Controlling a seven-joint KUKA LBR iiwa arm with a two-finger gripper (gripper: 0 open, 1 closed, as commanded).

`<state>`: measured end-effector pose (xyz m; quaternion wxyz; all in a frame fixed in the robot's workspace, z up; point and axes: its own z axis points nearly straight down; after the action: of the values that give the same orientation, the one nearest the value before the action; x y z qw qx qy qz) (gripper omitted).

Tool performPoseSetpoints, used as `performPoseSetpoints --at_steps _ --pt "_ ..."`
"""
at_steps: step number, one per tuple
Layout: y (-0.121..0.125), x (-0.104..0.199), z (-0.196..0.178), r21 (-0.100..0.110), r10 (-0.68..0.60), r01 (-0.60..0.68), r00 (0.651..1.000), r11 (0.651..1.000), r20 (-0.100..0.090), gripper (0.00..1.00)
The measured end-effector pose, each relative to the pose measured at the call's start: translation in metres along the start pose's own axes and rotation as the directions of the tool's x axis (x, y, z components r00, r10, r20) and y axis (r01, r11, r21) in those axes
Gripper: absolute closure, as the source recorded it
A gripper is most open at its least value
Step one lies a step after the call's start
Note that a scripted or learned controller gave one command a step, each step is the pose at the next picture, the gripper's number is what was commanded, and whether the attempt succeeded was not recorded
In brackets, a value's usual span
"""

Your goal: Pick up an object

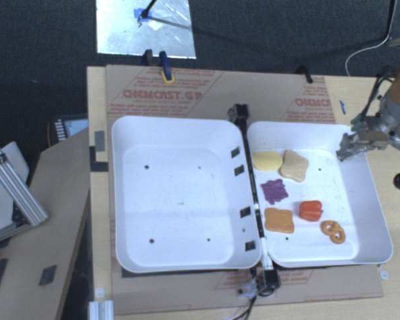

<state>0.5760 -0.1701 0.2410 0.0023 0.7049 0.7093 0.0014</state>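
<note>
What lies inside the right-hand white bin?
Six toy foods: yellow piece, bread slice, purple cluster, orange piece, red pepper, pretzel. Anything beneath them is covered.

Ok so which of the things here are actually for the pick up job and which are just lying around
For the job:
yellow piece
tan bread slice
purple grapes
orange piece
red pepper
pretzel
right bin holding them
gripper at that bin's upper right rim

Just lying about:
left bin
cardboard sheet
foil square
blue clamp
</note>
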Motion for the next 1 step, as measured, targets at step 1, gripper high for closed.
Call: performPoseSetpoints --at_steps 1 --pt "0.0135 0.0668 -0.1126 -0.011 -0.006 0.006 1.000 1.000 -0.001 1.00"
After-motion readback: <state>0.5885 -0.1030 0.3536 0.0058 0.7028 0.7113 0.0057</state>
